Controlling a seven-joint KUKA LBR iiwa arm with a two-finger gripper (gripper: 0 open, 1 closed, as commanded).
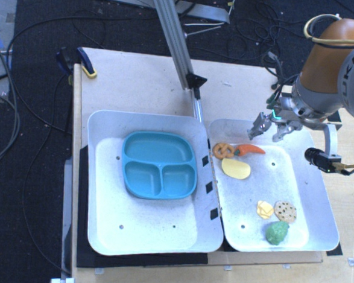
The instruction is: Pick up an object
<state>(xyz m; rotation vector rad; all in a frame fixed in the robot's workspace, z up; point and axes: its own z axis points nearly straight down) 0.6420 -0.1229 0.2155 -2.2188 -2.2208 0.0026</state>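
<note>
The carrot (pixel 251 150) lies in the right bin (pixel 318 202), touching the pretzel (pixel 223 150), with the yellow potato-shaped piece (pixel 236 169) just below it. Above the carrot hovers the gripper (pixel 268 131), fingers spread apart and holding nothing. Farther from the carrot, near the bin's front, sit a cookie (pixel 285 211) and a green broccoli (pixel 276 232).

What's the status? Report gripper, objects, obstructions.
Two-finger gripper open above right white bin, holding nothing. Orange carrot, brown pretzel nearest. Nothing in the way.

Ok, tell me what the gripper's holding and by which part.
Nothing. The gripper hangs open above the right bin's far edge, apart from the carrot.
</note>
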